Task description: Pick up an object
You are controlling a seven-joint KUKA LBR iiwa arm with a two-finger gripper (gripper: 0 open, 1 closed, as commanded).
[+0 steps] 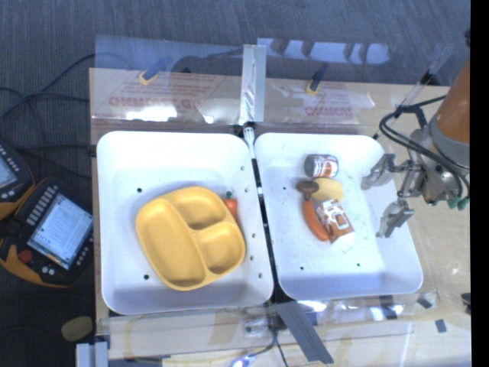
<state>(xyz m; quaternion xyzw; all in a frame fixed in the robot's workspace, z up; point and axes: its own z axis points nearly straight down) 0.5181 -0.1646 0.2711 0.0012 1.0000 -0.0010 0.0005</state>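
Observation:
In the right bin (397,270) lies a small heap of objects: a metal can (321,164) on its side, a yellow lemon-like piece (327,188), a brown bit (307,185), an orange carrot (312,219) and a small orange and white carton (336,219). My gripper (386,196) hovers over the right side of this bin, to the right of the heap. Its two grey fingers (376,173) are spread wide apart with nothing between them.
The left bin (122,159) holds a yellow divided plate (189,237), and a small orange-red item (231,205) peeks out at the plate's right rim. Black cables (397,125) hang near the wrist. A teach pendant (46,232) lies left of the bench.

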